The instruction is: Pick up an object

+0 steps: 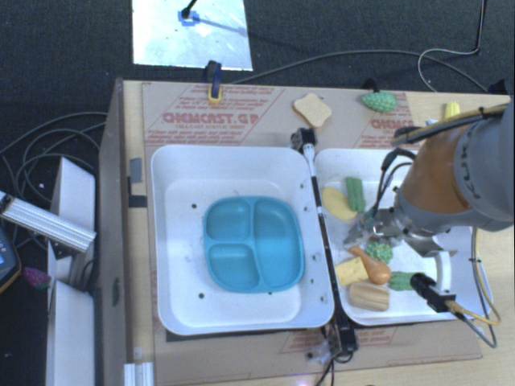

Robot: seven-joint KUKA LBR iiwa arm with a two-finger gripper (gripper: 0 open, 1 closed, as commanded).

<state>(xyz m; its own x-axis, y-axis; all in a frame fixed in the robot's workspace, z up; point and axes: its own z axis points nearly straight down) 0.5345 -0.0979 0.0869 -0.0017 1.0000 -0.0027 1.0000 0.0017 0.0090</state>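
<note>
The right bin point(338, 164) holds several toy foods: a green pod point(355, 192), a yellow piece point(338, 203), a bumpy green piece point(379, 253), an orange carrot-like piece point(372, 268), a yellow block point(348, 272) and a tan bread-like piece point(369, 297). My gripper point(366, 233) reaches down from the arm's orange-banded wrist point(430, 175), just above the bumpy green piece and to the right of the yellow piece. Its tips are metal and blurred, and nothing can be made out between them.
The left bin point(185, 167) holds a blue divided plate point(253, 243). On the cardboard behind the bins lie a toast slice point(312, 110), a green toy point(379, 101) and a yellow clamp point(215, 83). A black connector point(426, 286) and cables hang at the right bin's front.
</note>
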